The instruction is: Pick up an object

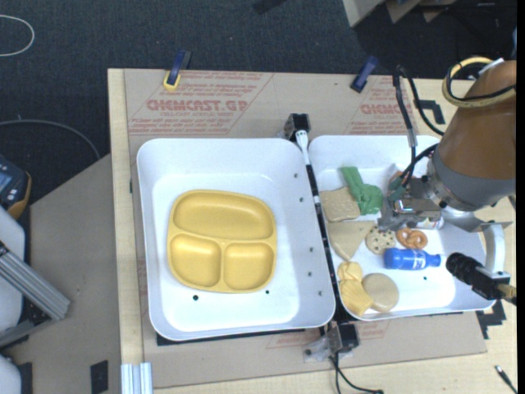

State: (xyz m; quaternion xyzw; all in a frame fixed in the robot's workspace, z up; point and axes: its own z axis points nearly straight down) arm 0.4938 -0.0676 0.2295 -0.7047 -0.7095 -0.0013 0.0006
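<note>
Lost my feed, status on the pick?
Gripper low in right bin, grip unclear. Pretzel, blue bottle just below it. Green toy alongside.

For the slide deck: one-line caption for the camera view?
KUKA arm's gripper over the right bin of small items; yellow divided tray in the left bin.

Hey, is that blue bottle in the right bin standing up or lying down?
Lying down. The blue bottle rests on its side on the floor of the right bin, its length running left-right, just below the pretzel.
</note>
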